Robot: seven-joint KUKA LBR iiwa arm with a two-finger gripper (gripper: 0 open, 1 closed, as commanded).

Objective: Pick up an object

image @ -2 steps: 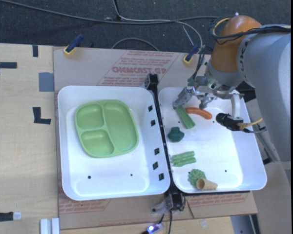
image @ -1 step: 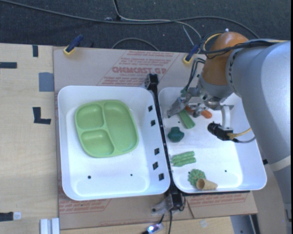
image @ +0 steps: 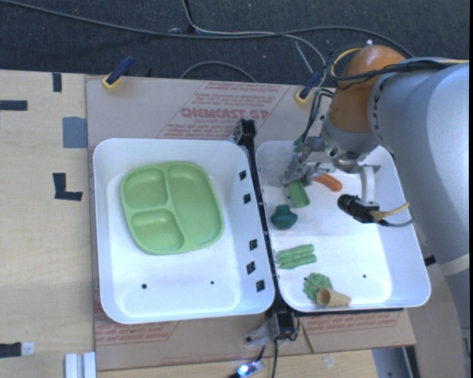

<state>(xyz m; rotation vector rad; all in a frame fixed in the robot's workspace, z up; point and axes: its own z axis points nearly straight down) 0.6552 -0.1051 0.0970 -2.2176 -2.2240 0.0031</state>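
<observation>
My gripper (image: 298, 176) is low in the right bin (image: 394, 235), near its back left corner. A small green pickle-like piece (image: 299, 194) lies directly under the gripper's tip, touching or nearly touching it. An orange carrot piece (image: 329, 183) lies just to the right of the gripper. A dark teal lump (image: 284, 217) sits in front of the green piece. Further forward lie a green bean pod (image: 296, 255), a green leafy piece (image: 316, 283) and a tan cone (image: 334, 297).
The left bin (image: 118, 282) holds a light green divided plate (image: 172, 206). A black divider with clips (image: 256, 227) runs between the bins. A black cable connector (image: 356, 208) hangs off the wrist over the right bin. The arm's bulk covers the right bin's right side.
</observation>
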